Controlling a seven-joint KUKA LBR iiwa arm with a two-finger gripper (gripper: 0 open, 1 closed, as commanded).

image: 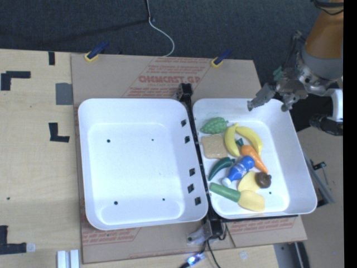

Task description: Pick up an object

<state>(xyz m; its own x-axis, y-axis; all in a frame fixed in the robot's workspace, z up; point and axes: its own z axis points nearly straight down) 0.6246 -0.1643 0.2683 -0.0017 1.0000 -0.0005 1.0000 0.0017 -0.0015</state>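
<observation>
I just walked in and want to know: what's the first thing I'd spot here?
Your eye goes to the heap of bright toy food crowded in the right bin: a yellow banana, an orange carrot and a blue bottle stand out. Next you notice the robot arm with its orange band at the top right, its end effector hanging over that bin's far edge. The left bin beside it is plain white.

The arm [326,32] is cut off by the top and right edges, so only its orange band and wrist can be seen. The claw [270,97] is small and blurred, and its fingers cannot be made out. In the right bin [290,144] the toys overlap: the banana [233,141] covers part of the carrot [254,155], and the blue bottle [240,169] hides part of the green pepper [220,166].
</observation>
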